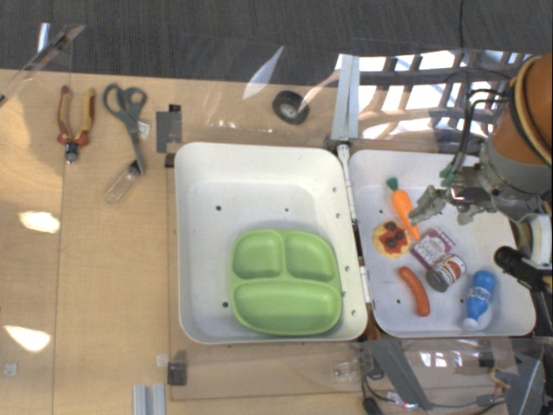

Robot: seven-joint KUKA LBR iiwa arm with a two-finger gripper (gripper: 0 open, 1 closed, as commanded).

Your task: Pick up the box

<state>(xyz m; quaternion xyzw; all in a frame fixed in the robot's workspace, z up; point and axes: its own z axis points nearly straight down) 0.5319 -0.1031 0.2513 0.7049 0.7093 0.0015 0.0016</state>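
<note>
Pale wooden bench (95,275) runs under the camera, with dark grey carpet beyond its far edge, and two shallow white bins sit side by side on it. From the right the grey arm (531,137) with its orange band reaches over the right bin (371,180). Its gripper (436,201) hangs low over the far half of that bin, pointing left; whether it is parted or closed I cannot tell from this angle, and nothing is visibly held in it.

Just left of the gripper lies a toy carrot (403,207), orange with a green top, slanting toward the bin's far corner. Near the carrot's lower end sits a small yellow toy pizza (391,239) with red and dark toppings. Right beside that, below the gripper, is the box (432,248), a small white and purple carton lying flat and turned at an angle on the bin floor. A short can (444,274) on its side touches the box's near corner. A toy sausage (415,290) lies to the can's left, and a blue and white bottle (479,298) lies to its right, near the bin's front edge.

In the left bin (199,232) a green divided plate (285,281) rests toward the front. Off on the bench's far left lie red-handled pliers (73,121) and grey scissors (128,115), and a roll of black tape (291,106) sits behind the bins.
</note>
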